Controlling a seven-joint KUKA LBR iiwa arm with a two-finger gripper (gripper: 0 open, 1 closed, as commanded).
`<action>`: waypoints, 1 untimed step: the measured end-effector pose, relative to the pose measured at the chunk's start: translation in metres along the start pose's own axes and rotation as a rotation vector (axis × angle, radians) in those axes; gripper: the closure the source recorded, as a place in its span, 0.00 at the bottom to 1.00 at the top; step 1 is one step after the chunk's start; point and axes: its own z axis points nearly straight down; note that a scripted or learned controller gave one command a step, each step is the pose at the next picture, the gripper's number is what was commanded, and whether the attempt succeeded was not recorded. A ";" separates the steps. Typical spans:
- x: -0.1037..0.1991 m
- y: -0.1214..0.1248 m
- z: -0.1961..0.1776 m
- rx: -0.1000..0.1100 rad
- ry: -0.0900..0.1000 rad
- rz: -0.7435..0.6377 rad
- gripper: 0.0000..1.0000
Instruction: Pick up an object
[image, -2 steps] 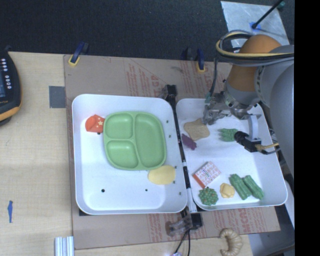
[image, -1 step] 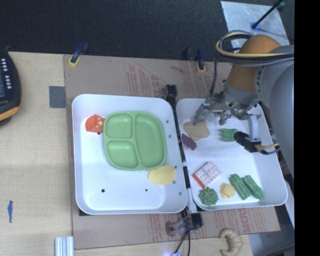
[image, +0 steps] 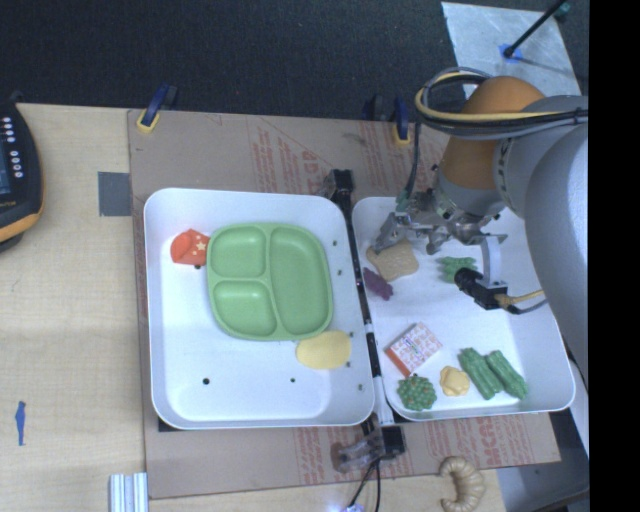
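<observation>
- arm (image: 540, 150): grey body with an orange band above the wrist, entering from the right of the view and bent down over the far end of the right bin (image: 545, 400).
- jaws (image: 422, 232): positioned low over the far left corner of the right bin. the metal linkage is visible, but whether the jaws stand wide or narrow cannot be told; nothing is seen between them.
- tan piece (image: 395, 262): lies just below and slightly left of the jaws, on the bin floor, very near or touching them; contact cannot be confirmed.
- purple piece (image: 378, 284): just beyond the tan piece from the jaws, close to the bin's left wall.
- small green item (image: 458, 265): to the right of the jaws, near them, beside a black part (image: 482, 290) with a cable.
- red-and-white packet (image: 414, 347): well below the jaws, mid-bin.
- green broccoli-like piece (image: 417, 391), small yellow piece (image: 455, 380), two green oblong pieces (image: 491, 372): at the near end of the bin, well apart from the jaws.
- left bin (image: 180, 390): to the left of the jaws; it holds a green compartment plate (image: 270, 280), a red item (image: 188, 247) at the plate's left edge, and a yellow piece (image: 324, 350) at the plate's near right corner.
- desk (image: 70, 330): carries both bins on a brown board (image: 250, 150).
</observation>
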 end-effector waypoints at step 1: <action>-0.001 0.001 -0.013 -0.002 0.000 -0.002 1.00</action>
